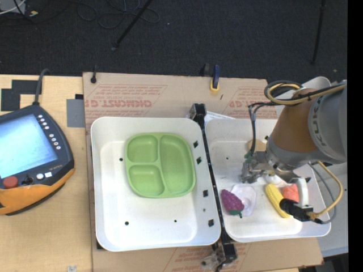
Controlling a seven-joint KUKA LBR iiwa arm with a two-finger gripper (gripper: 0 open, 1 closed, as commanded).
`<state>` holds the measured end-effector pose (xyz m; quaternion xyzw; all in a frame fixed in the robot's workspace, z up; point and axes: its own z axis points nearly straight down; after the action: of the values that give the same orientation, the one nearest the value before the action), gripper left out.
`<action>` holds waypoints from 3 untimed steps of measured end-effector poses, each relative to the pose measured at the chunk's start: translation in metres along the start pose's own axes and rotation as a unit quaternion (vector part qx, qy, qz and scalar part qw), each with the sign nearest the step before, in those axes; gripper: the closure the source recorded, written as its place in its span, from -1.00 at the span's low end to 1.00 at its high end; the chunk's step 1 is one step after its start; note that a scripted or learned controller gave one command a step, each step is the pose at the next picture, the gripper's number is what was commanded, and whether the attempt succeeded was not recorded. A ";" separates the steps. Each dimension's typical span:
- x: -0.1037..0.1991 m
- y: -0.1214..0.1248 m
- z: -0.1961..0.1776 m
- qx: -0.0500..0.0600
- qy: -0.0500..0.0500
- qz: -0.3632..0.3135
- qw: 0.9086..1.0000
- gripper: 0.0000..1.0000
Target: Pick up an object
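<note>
White plastic bins sit side by side on my desk (57, 225), and from the slanted overhead camera I see the left bin (108, 208) holding a green divided plate (160, 166) near its centre. The right bin (227, 152) carries the loose objects: a purple grape bunch (231, 200) at about seven o'clock of that bin, resting against a pale translucent piece (248, 195), and a yellow corn cob (276, 200) at about five o'clock with an orange-red item (290, 192) touching it on the three o'clock side. My arm (309, 126) reaches in from three o'clock, its orange band over the upper right of the bin, and the claw (252, 171) hangs low near the bin's middle, just above the pale piece and at eleven o'clock from the corn. Whether the claw is released or clenched I cannot tell from this angle. At nine o'clock on the desk lies a control pendant (28, 154) with a lit screen.
</note>
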<state>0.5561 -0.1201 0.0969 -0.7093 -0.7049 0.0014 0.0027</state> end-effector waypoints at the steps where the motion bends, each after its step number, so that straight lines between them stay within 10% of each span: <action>1: 0.003 0.010 -0.053 -0.003 -0.001 -0.003 1.000 1.00; 3: 0.000 0.006 -0.132 -0.003 -0.001 -0.003 1.000 1.00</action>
<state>0.5624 -0.1199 0.2290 -0.7070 -0.7072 -0.0001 0.0001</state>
